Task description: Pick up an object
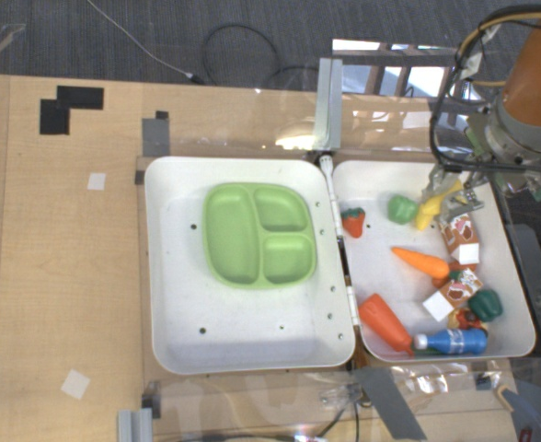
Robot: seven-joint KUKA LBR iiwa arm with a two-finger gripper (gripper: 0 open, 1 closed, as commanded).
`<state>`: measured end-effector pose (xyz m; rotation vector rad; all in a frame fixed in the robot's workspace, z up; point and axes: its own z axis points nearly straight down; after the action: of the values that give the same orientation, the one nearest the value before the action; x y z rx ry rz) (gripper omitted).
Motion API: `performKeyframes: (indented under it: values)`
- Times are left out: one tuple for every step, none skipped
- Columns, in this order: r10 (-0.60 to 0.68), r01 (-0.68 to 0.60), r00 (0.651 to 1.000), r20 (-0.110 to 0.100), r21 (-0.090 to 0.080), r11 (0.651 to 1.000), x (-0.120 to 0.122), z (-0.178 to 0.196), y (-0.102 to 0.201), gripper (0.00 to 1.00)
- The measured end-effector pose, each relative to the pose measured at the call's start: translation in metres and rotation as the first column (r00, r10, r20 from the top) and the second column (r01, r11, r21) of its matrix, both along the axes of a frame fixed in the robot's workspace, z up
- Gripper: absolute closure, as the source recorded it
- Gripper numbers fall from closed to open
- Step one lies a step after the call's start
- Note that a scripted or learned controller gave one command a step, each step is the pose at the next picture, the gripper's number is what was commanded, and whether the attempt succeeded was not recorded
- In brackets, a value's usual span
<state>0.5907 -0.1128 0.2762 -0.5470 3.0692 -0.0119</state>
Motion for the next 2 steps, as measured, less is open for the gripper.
performKeyframes:
  values:
    - [-0.349, 0.350, 0.937, -0.013, 0.006, 0.937, -0.0618, 0.0280, -0.0129, 1.00]
    - [-0.349, 0.349, 0.937, -0.015, 0.006, 0.937, -0.0619, 0.0272, -0.0125, 0.00]
